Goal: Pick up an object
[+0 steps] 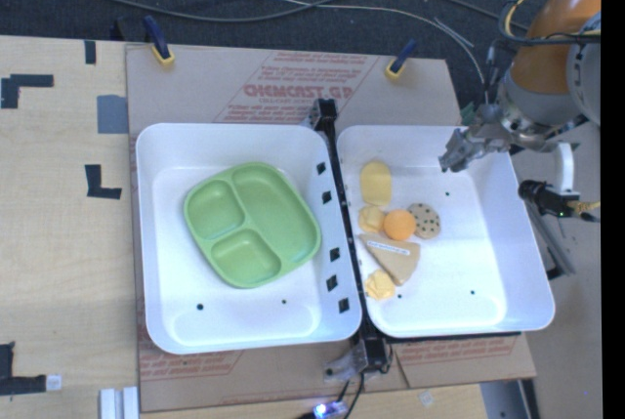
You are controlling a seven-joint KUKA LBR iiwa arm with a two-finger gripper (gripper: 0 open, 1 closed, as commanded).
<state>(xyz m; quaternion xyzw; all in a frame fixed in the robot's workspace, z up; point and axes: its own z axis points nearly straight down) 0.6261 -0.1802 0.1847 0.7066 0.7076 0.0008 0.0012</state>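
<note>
In the right bin (508, 261), near its left wall, lies a cluster of play food: a pale yellow piece (376, 181), an orange ball (397, 226), a spotted cookie (424, 220), a tan wedge (395, 257) and a small yellow lump (380, 286). My gripper (457, 154) hangs over that bin's upper right corner, well to the right of the food, with nothing seen between its fingers. The fingers look close together, but they are small and dark.
The left bin (161, 212) holds a green divided plate (252, 223). A black divider (337, 212) runs between the bins. Cables trail across the dark floor behind, and blue-yellow clamps (156, 44) pin the cardboard sheet under the bins.
</note>
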